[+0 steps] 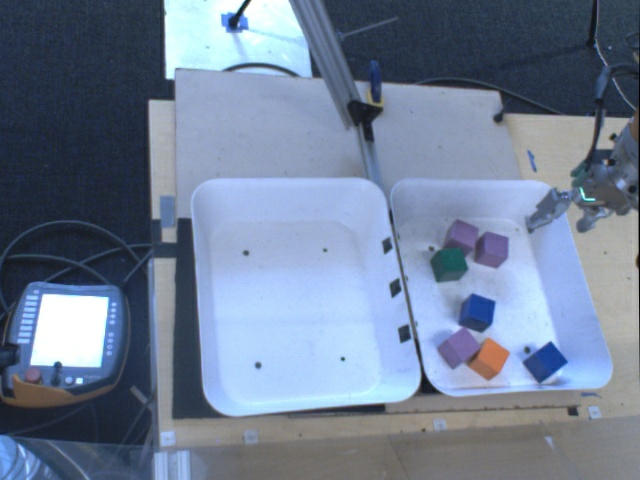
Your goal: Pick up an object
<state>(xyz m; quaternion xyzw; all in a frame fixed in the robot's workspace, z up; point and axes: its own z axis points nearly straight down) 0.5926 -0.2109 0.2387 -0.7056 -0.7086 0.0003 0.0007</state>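
Nearest me, at the right bin's (572, 268) front edge, sit a blue cube (545, 361) and an orange cube (489, 358). Seven cubes share that bin: three purple, two blue, one green, one orange. Beside its far right corner hangs the gripper (563, 214), fingers spread, holding nothing. Left bin (215, 298) adjoins.

Gripper (562, 216) at right edge: grey metal fingers, pale silvery body w/ small teal-green glow on it, dark thin cables running up behind it.
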